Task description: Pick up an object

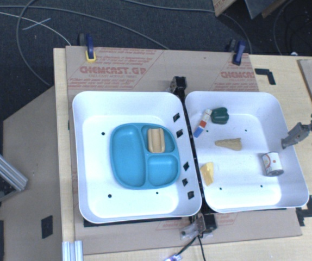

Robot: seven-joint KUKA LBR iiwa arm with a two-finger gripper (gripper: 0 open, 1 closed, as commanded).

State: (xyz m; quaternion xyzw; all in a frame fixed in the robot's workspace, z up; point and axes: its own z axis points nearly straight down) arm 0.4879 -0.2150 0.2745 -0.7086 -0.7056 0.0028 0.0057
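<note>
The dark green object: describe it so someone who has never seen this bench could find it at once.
Take the right-hand white bin, the one without the blue plate. Look to its far left corner, by the divider between the bins. There the dark green object lies just right of a small red, white and blue tube; it is the only dark, rounded lump among pale pieces.

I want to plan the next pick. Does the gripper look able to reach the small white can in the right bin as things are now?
Probably yes. The gripper is at the right bin's right edge, and the can lies near it with bare floor around; nothing stands between them.
</note>
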